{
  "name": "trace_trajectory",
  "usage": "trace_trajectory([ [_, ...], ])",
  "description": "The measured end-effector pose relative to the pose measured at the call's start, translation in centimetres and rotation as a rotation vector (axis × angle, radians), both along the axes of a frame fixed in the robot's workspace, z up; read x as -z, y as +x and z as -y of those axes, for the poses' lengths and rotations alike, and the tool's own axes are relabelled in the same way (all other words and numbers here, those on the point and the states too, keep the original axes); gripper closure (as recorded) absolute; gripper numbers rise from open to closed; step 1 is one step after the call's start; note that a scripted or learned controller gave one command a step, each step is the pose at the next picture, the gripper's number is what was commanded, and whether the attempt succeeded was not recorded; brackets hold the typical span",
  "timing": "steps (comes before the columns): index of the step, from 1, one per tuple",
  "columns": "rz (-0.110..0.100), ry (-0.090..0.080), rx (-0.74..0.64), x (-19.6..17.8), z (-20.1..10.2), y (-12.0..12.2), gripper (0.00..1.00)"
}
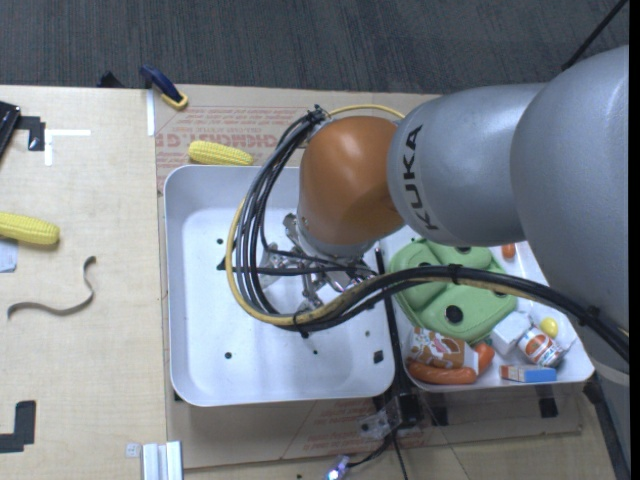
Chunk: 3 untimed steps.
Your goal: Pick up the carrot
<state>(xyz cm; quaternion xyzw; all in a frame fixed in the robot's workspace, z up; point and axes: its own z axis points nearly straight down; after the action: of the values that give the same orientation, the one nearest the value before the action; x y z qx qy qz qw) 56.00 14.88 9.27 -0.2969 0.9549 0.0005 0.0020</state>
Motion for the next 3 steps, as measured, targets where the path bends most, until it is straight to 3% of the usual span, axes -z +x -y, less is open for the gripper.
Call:
trace_trajectory([
  [1, -0.002, 0.0, -0.039, 0.0, -6.6, -5.7, 0.0],
  [2, 0.002, 0.001, -0.036, -0.9, -6.5, -5.5, 1.0],
  [3, -0.003, -0.002, 0.288, 0.1, -8.0, -7.2, 1.0],
])
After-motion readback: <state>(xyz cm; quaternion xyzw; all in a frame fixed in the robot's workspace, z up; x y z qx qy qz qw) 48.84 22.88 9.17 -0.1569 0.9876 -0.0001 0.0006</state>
